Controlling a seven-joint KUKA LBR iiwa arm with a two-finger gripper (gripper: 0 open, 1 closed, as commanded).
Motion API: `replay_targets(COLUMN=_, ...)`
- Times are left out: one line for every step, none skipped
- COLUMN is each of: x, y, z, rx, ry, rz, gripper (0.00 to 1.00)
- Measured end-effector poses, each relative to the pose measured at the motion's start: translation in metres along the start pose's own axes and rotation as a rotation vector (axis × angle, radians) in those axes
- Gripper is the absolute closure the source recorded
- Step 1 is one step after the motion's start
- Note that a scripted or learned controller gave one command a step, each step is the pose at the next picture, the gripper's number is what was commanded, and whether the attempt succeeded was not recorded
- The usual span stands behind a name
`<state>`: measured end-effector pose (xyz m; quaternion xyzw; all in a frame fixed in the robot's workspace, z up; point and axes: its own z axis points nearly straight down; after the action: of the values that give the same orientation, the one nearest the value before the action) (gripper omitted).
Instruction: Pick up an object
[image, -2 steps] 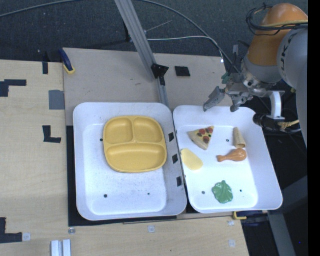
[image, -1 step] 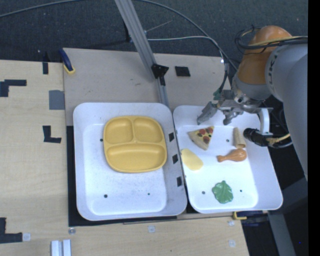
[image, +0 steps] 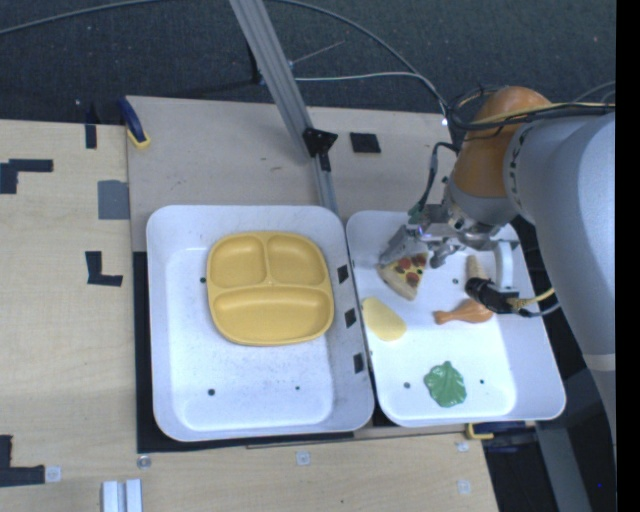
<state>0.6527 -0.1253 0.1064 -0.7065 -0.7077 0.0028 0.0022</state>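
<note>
Arm (image: 560, 170) is reaching in from the right, orange band (image: 490, 150) above the wrist. Hand (image: 418, 245) is sitting low over the right bin (image: 520, 390), at its far left part. Pizza slice (image: 407, 272) is lying right under the hand, tip pointing toward the near side; hand seems to be touching its top edge, but can't tell if the slice is between the fingers. Can't tell if the hand is apart or together, wrist is blocking it.

Other things in the right bin, all placed from the pizza slice: yellow piece (image: 383, 319) is lying just nearer and slightly left, close but apart. Drumstick (image: 464, 314) is lying to the right and a bit nearer, well clear. Green leafy piece (image: 445, 383) is lying well nearer, toward the front of the bin. A pale small item (image: 474, 268) is sitting to the right, near the wrist, too small to name.

Left bin (image: 180, 330) is holding a yellow divided plate (image: 270, 287), well left of the pizza slice, flat, three compartments showing. Both bins are sitting side by side on the bench (image: 60, 330).
</note>
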Motion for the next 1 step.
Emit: replay_targets(x=0.0006, y=0.0009, z=0.0211, rx=-0.007, ry=-0.001, rz=0.000, gripper=0.00)
